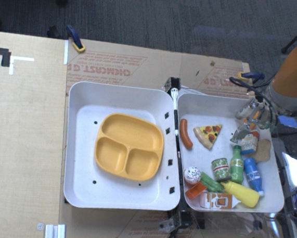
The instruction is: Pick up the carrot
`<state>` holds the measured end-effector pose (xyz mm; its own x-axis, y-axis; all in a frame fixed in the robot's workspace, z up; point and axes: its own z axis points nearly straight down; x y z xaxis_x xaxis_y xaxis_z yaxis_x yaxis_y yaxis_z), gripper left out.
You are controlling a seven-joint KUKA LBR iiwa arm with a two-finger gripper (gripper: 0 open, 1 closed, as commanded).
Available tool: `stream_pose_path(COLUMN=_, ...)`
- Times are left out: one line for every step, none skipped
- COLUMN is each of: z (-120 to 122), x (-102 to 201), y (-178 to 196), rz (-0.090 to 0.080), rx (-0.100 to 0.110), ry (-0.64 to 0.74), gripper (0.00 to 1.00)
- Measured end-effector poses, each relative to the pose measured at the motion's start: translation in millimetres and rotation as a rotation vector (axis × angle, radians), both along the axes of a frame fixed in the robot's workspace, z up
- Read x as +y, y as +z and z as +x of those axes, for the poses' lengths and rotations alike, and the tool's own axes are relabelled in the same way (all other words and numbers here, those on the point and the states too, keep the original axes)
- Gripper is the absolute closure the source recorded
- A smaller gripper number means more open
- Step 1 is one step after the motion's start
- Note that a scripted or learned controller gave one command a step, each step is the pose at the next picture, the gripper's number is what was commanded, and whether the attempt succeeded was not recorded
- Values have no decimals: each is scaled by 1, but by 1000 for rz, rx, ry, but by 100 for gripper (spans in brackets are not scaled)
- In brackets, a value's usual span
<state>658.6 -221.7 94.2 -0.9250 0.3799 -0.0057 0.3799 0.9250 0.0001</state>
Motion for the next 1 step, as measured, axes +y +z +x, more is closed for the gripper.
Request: stream_pose_path(z=-7, x=0, y=77, rz=-2, rx=-2, ry=38, gripper=0)
